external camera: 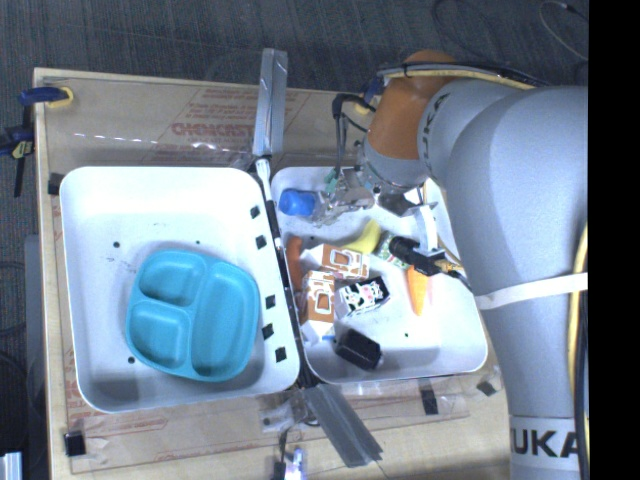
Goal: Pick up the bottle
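The bottle (300, 204) lies on its side at the far left of the right bin (455, 340), its blue cap pointing left and its clear body running right. My gripper (343, 192) is low over the bottle's clear body, right beside the cap. The metal of the gripper hides most of the body, and I cannot tell whether it touches the bottle. The grey arm with its orange band (400, 118) comes in from the right over the bin's back edge.
Near the bottle in the right bin lie a yellow piece (364, 236), an orange carrot (418, 288), brown-and-white cartons (330, 286), a cow-patterned item (364, 295) and a black block (358, 349). The left bin (100, 218) holds a blue divided plate (193, 313).
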{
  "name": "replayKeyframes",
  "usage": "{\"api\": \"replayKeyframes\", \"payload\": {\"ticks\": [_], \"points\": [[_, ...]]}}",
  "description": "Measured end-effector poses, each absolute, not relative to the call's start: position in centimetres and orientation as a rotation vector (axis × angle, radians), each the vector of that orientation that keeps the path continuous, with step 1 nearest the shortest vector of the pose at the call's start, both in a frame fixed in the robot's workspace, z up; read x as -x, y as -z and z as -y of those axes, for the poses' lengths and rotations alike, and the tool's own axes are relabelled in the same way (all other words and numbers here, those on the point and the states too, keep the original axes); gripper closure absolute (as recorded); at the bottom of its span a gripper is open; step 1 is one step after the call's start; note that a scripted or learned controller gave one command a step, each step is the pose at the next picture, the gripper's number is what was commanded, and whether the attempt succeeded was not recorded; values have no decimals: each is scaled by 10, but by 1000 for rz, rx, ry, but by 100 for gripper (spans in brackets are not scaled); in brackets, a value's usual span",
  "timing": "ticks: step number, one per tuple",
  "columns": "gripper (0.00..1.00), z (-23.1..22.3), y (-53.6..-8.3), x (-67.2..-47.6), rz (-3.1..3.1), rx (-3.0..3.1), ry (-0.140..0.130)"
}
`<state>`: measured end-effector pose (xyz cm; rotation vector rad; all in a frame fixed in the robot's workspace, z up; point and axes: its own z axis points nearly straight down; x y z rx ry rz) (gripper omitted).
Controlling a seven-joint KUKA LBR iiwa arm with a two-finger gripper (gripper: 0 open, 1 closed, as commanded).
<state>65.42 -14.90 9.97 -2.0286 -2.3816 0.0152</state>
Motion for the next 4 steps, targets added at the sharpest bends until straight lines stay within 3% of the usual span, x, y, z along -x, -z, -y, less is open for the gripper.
{"api": "replayKeyframes", "payload": {"ticks": [1,2,3,4], "points": [[100,75,-233,-657,2397,2031,0],[100,120,-369,-637,2692,1625,-1],[100,46,-399,-640,2792,1444,0],[100,112,-443,-619,2477,1936,-2]]}}
